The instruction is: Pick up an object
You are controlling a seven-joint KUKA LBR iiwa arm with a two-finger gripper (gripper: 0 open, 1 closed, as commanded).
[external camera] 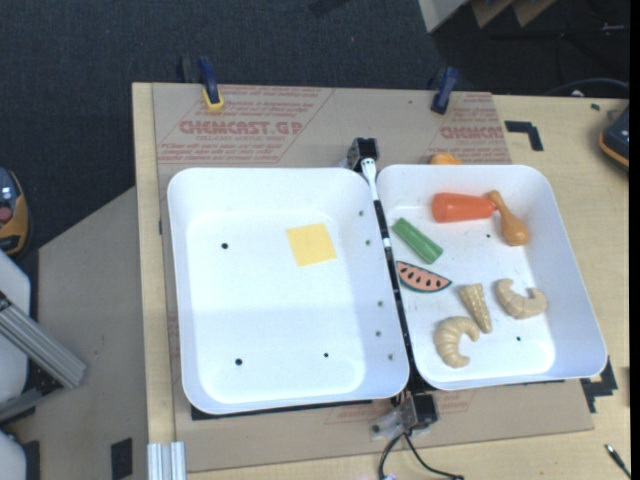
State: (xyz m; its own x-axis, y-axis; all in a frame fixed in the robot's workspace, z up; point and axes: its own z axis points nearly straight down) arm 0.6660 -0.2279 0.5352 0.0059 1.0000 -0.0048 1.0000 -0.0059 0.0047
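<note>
The left bin (200,268) holds a flat yellow square (311,244) in its upper middle. In the right bin (570,298) lie several toy foods: an orange carrot (458,207), a tan drumstick (510,222), a green pickle (416,239), a watermelon slice (421,278), a cream corn cone (477,306), a pale curled shrimp piece (520,299) and a beige croissant (456,340).
The bins sit on a cardboard sheet (250,118) held by a yellow-blue clamp (209,81) and a blue clamp (444,89) at the far edge. A small orange item (444,158) peeks out behind the right bin. Cables (410,438) trail at the front edge.
</note>
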